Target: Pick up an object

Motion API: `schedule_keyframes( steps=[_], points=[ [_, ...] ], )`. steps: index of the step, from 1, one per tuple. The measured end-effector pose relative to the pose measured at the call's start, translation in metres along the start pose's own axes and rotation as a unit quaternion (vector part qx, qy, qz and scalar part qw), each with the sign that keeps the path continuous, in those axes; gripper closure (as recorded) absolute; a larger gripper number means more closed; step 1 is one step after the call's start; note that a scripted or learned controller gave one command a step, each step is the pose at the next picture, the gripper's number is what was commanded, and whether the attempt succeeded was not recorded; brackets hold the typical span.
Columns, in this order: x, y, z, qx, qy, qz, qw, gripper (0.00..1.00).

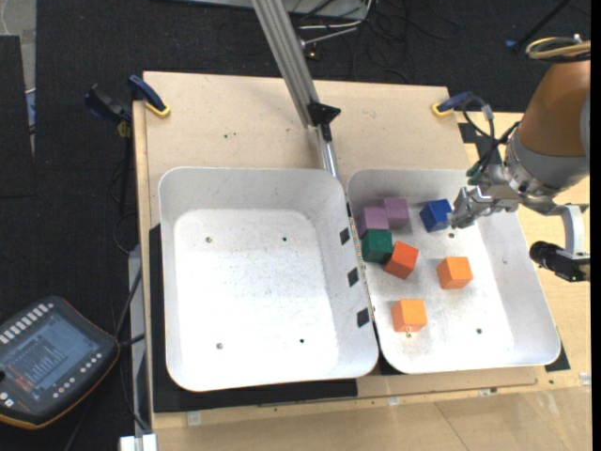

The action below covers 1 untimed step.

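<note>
While no block is lifted yet, the likeliest target is the blue cube (435, 215), sitting in the upper part of the right bin (526, 318), just left of the gripper (464, 216). Gripper tip is low and right next to the cube's right face; too small and blurred to say if it touches, and the finger state can't be read, so cannot tell if it's wide or narrow. Nothing visibly between the fingers, so no hold claimed.

Left of the blue cube: two purple blocks (385, 215) pressed together, a green cube (377, 245) just below them, an orange-red block (402, 258) touching the green one. Further down, well apart: an orange cube (454, 272) and another orange cube (409, 315). Left bin (178, 252) sits alongside, touching the right one at the middle rim.

Judgement for doing the step well: centre the fingers over the blue cube rather than beside it, align them with two flat opposite faces, descend straight, then close and lift vertically. Risk: coming down on the cube's edge would push it left toward the purple pair. The blue cube has free space around it, so it's an easier pick than the clustered blocks.
</note>
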<state>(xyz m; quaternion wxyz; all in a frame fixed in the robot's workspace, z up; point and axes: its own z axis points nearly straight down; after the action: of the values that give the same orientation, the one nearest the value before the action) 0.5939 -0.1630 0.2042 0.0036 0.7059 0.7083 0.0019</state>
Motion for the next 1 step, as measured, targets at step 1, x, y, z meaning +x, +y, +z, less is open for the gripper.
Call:
schedule_keyframes(
  steps=[1],
  points=[
    [0.0000, 0.0012, -0.0244, 0.002, 0.000, 0.000, 1.0000, 1.00]
  ],
)
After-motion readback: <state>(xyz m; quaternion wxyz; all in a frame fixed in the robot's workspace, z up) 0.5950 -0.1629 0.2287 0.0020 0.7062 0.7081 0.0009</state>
